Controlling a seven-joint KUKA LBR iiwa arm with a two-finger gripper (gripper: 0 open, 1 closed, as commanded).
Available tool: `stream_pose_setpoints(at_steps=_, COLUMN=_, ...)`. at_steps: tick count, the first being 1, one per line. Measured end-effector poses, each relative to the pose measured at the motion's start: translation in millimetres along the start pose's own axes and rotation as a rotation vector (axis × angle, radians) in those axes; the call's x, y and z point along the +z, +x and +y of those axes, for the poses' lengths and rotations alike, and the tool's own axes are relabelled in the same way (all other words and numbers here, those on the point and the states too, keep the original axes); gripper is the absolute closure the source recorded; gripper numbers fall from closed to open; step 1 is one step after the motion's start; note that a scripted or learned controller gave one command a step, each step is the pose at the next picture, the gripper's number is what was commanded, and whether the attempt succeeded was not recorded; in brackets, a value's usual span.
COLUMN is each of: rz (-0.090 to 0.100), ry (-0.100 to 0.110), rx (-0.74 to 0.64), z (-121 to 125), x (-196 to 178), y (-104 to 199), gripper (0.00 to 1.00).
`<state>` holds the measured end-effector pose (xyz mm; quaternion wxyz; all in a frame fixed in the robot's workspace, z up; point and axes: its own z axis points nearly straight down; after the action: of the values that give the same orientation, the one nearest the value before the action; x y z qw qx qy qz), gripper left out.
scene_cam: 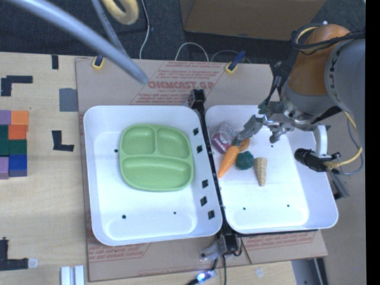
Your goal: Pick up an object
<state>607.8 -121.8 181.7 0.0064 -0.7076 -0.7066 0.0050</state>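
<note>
Camera view, bench: we see 2 shallow white bins side by side, with a black divider (205, 153) running between them; we take this divider as our landmark.

Left bin (101, 218): to the left of the divider, it bears 1 green sectioned plate (157, 158) with 3 compartments, lying near the divider but apart from it.

Right bin (297, 212): to the right of the divider, it bears 4 small items clustered just beside the divider's upper half.

Items: an orange toy carrot (227, 161) lies slanted just right of the divider; a pinkish clear-wrapped piece (224, 135) sits above it; a dark green round piece (244, 161) touches or nearly touches the carrot's right side; a pale cone (261, 170) lies a little farther right, apart from the rest.

Arm: we see the grey arm with its orange band (314, 52) reaching in from the right, well right of the divider.

Gripper (260, 132): its 2 fingers stand spread apart, with nothing between them; the left fingertip (243, 134) hangs just above the carrot's top end, the other farther right.

Step in hand, as we judge it: approach, with no grasp yet made on any object.

Next move, as we judge it: descend with the fingers straddling 1 item, most likely the carrot's top or the green piece, then close. The crowding of the 3 nearest items may spoil a clean grip.
</note>
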Motion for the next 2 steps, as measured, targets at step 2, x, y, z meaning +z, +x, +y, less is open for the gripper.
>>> stream_pose_setpoints(at_steps=2, rz=-0.002, ry=-0.009, rx=-0.003, z=0.1, x=55.2, y=4.1, gripper=0.00)
